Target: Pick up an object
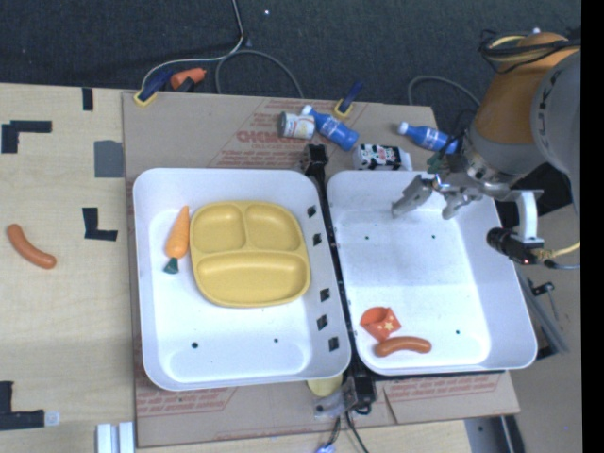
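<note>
Two fingers [415, 196] spread, seemingly empty, above right bin [491, 281]

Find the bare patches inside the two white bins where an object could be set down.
Right white bin: bare floor between the open two-finger gripper and the red pepper piece beside the sausage. Left white bin: bare strip below the yellow divided plate; crowded by the toy carrot.

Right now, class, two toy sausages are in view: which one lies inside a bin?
The sausage in the right bin, beside the red toy. The other sausage lies on the bench, left of both bins.
</note>
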{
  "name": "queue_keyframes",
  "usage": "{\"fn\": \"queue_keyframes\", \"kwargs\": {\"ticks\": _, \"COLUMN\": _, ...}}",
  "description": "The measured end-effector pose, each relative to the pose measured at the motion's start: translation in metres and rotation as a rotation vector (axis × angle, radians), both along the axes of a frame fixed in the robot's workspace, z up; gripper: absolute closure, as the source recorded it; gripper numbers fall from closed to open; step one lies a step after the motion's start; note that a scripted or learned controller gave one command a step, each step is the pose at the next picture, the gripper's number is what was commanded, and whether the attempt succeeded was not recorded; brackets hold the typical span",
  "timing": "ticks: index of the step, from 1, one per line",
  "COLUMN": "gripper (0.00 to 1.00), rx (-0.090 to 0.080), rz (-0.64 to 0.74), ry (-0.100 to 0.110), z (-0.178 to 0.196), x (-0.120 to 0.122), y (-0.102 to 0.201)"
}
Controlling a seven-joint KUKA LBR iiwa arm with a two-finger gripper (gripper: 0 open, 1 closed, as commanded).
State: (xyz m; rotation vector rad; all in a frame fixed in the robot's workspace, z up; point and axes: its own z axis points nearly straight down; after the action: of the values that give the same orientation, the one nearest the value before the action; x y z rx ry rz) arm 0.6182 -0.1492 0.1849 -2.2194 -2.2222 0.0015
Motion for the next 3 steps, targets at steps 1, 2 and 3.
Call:
{"fn": "queue_keyframes", "kwargs": {"ticks": 1, "gripper": 0.00, "rx": -0.003, "rz": 0.000, "ry": -0.003, "z": -0.104, "x": -0.049, "y": 0.017}}
{"fn": "queue_keyframes", "kwargs": {"ticks": 2, "gripper": 0.00, "rx": -0.003, "rz": 0.003, "ry": -0.006, "z": -0.099, "x": -0.007, "y": 0.050}}
{"fn": "queue_keyframes", "kwargs": {"ticks": 3, "gripper": 0.00, "rx": -0.003, "rz": 0.004, "ry": 0.001, "z": -0.100, "x": 0.052, "y": 0.051}}
